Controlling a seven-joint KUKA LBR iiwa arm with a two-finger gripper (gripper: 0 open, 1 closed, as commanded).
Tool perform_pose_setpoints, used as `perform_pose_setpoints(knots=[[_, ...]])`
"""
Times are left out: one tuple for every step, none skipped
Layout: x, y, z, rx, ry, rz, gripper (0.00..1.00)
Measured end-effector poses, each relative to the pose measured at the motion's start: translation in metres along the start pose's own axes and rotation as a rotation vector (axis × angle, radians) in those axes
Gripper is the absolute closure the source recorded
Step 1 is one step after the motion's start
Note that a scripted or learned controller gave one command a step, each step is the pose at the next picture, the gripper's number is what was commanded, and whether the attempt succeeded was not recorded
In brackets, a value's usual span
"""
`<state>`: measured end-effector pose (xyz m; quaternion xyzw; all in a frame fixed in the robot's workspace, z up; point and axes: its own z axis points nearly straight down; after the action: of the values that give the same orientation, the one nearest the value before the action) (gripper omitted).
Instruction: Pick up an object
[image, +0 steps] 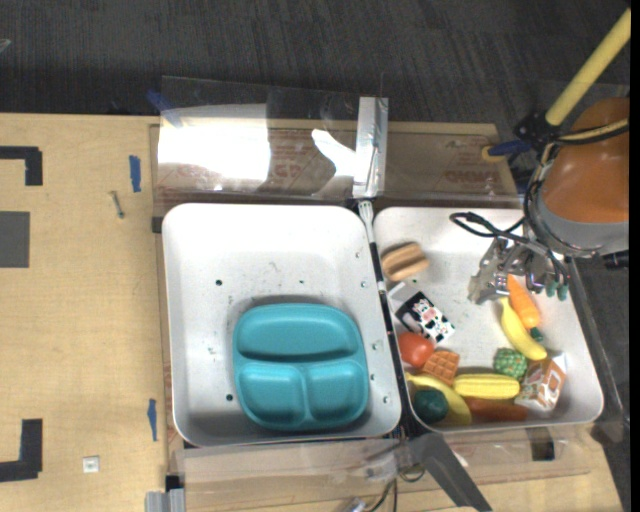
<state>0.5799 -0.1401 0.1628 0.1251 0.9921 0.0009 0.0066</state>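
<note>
Carrot: small, orange, green-tipped, lying in the right bin just beside and below the gripper. Cannot tell the gripper's state. Banana touching the carrot, further below. Corn, waffle, tomato and carton crowded beyond that. Bun and cow-print block off to its left. Teal tray well apart in the left bin.
</note>
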Motion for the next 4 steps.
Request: perform_pose_setpoints(knots=[[0.004, 0.043, -0.078, 0.001, -0.001, -0.131, 1.00], [0.047, 0.037, 0.026, -0.001, 0.013, -0.443, 1.00], [0.023, 0.013, -0.037, 0.000, 0.002, -0.837, 1.00], [0.024, 0.014, -0.036, -0.002, 0.005, -0.839, 0.00]])
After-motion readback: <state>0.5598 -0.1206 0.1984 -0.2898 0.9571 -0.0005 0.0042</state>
